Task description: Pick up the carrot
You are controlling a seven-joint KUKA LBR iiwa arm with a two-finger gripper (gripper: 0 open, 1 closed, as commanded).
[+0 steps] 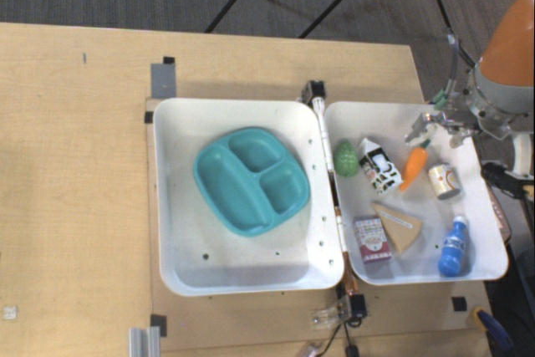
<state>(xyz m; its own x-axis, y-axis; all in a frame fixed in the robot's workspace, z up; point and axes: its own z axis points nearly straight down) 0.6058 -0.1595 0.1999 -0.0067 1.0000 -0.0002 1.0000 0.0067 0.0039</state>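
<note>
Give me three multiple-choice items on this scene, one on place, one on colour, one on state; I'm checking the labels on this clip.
1. Where does the carrot lie?
A. In the right bin
B. On the teal plate
C. On the bare bench

2. What colour is the bottle near the right bin's front corner?
A. Red
B. Blue
C. Yellow

3. How does the carrot stand with the gripper?
A. Lifted clear of the bin
B. Lying in the bin, the gripper just above its top end
C. Set down on the plate

Answers: 1 A, it rests between the milk carton and the can in the right bin. 2 B, its body is blue with a white cap. 3 B, the carrot lies on the bin floor.
</note>
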